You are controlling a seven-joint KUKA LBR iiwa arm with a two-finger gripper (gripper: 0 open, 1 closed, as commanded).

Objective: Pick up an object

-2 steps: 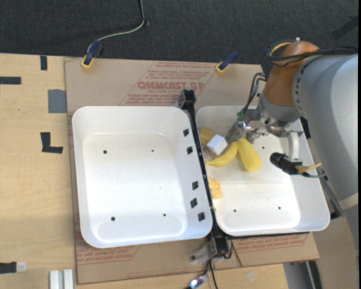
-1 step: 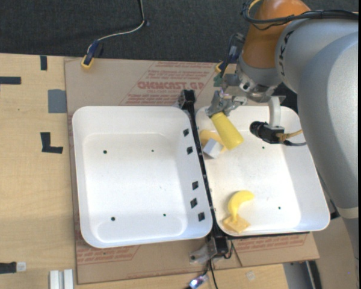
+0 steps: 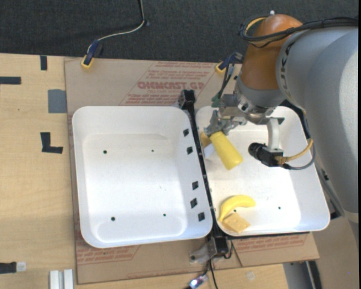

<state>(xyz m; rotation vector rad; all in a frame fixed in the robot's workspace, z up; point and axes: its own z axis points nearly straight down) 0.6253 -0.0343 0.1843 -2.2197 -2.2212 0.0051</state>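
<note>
The left white bin [image 3: 132, 173] sits at centre frame on a brown board covering the worktop [image 3: 24, 179]. In the right bin [image 3: 289, 185], near its upper left corner, a smooth yellow cylinder [image 3: 224, 150] lies tilted, its upper end clamped between the gripper [image 3: 215, 131] fingers. Toward that bin's lower edge rest a banana [image 3: 236, 204] and, touching it, a tan block [image 3: 236, 223].
</note>
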